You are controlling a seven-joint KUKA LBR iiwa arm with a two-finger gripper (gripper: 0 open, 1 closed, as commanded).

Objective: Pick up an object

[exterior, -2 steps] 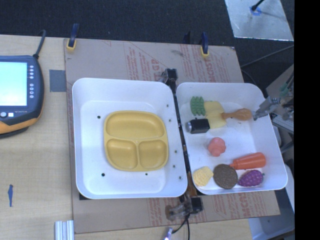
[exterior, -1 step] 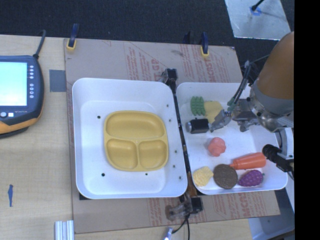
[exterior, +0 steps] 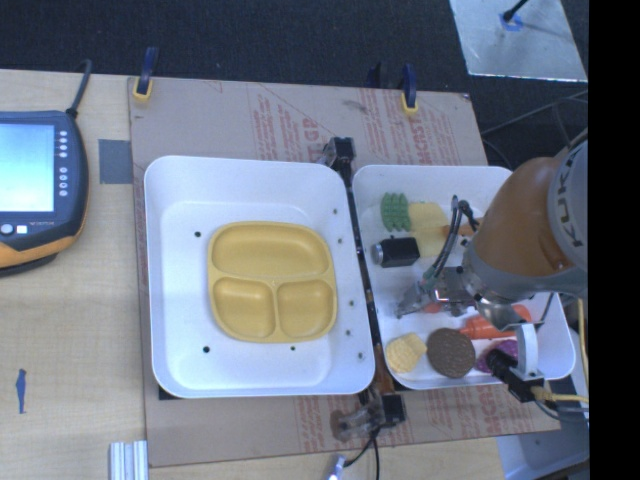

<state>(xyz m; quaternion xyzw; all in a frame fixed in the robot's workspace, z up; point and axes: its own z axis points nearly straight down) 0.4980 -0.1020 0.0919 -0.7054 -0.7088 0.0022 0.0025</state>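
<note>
Orange arm band [exterior: 535, 218] — partial "KU" lettering, pincer [exterior: 425, 298] over right bin [exterior: 385, 183]

Two shallow white plastic bins sit side by side on brown cardboard; the left bin [exterior: 170, 268] holds a yellow three-compartment tray [exterior: 271, 280]; the right bin [exterior: 372, 186] holds a green ridged block [exterior: 395, 210], a black cylinder [exterior: 399, 252], a brown disc [exterior: 451, 353] and a pale yellow round piece [exterior: 406, 352]; the grey arm's gripper [exterior: 432, 299] hangs low over this bin.
</note>
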